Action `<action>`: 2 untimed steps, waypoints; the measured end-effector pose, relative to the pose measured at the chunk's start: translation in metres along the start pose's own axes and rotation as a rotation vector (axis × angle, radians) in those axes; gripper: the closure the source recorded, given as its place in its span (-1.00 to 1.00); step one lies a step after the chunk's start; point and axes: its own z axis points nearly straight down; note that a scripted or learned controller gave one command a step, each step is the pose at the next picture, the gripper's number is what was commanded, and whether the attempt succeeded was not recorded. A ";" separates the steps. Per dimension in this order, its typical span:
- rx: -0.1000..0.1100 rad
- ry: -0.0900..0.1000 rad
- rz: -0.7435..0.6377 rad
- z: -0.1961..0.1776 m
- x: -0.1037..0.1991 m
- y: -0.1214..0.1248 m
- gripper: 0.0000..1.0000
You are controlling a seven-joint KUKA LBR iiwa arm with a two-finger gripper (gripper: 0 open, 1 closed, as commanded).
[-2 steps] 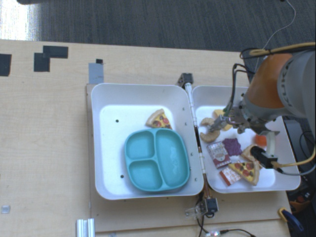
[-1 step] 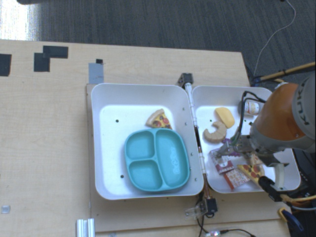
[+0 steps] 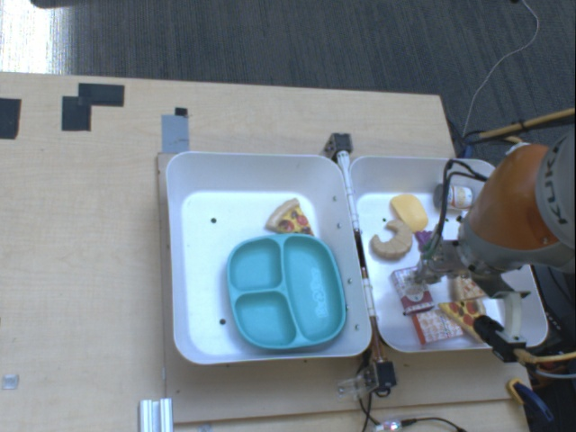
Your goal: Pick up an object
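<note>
Camera view, counter: a pale wooden counter [image 3: 81, 241] carries two shallow white bins side by side, pushed toward its right edge.

Camera view, left bin: the left bin [image 3: 193, 196] holds a blue divided plate [image 3: 286, 291] of three compartments, lying in the near half. A toy pizza slice [image 3: 288, 216] lies just beyond the plate's far rim, close to it (touching or not, I cannot tell).

Camera view, right bin: the right bin [image 3: 373, 205] holds a yellow block [image 3: 409, 211] toward its far side, and a tan crescent-shaped piece [image 3: 393, 241] just nearer than the block. A red and white packet [image 3: 435, 324] lies by the near edge. Another toy pizza piece [image 3: 465, 311] lies beside it, toward the bin's right edge.

Camera view, arm: the grey arm with its orange band [image 3: 508, 201] leans in over the right bin from the counter's right edge.

Camera view, gripper: the gripper [image 3: 416, 283] hangs low over the middle of the right bin, just above the packet's far end. Nothing shows plainly between its fingers. Whether they are parted or closed, I cannot tell from here.
</note>
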 end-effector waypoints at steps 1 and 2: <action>0.019 0.000 -0.001 -0.131 0.051 0.068 1.00; 0.022 0.000 0.000 -0.130 0.050 0.067 -1.00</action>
